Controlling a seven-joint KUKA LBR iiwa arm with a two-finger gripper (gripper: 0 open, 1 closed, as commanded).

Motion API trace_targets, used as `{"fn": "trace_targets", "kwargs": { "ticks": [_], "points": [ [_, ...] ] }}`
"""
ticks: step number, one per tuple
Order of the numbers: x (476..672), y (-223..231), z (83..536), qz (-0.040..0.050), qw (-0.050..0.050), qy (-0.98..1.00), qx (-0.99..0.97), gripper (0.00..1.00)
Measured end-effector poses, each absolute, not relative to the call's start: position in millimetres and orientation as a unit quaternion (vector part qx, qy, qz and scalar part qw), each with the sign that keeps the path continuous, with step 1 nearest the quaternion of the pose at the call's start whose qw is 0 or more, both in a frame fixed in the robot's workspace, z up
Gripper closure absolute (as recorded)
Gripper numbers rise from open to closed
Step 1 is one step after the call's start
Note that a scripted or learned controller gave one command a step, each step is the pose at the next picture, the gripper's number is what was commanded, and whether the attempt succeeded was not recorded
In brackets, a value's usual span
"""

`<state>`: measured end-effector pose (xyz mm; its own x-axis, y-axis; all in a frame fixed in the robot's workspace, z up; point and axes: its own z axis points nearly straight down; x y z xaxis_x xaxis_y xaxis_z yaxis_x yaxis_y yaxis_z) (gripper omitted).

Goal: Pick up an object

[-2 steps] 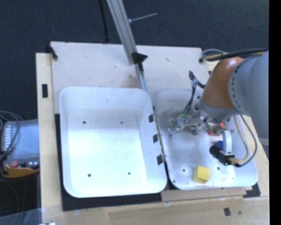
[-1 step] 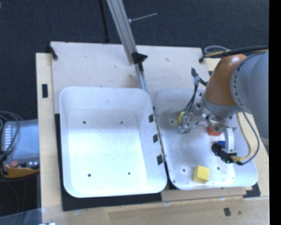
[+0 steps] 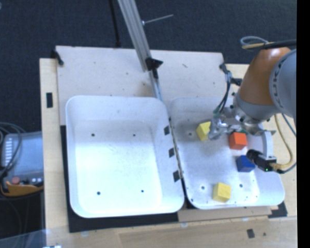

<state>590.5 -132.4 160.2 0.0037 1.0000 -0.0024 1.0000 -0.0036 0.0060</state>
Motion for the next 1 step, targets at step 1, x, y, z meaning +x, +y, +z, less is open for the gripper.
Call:
{"fn": "trace_targets", "kwargs": {
  "ticks": [1],
  "points": [
    [592.2, -134.2, 214.6, 0.0017, 0.003, 0.708, 0.706, 1.0]
  ]
}}
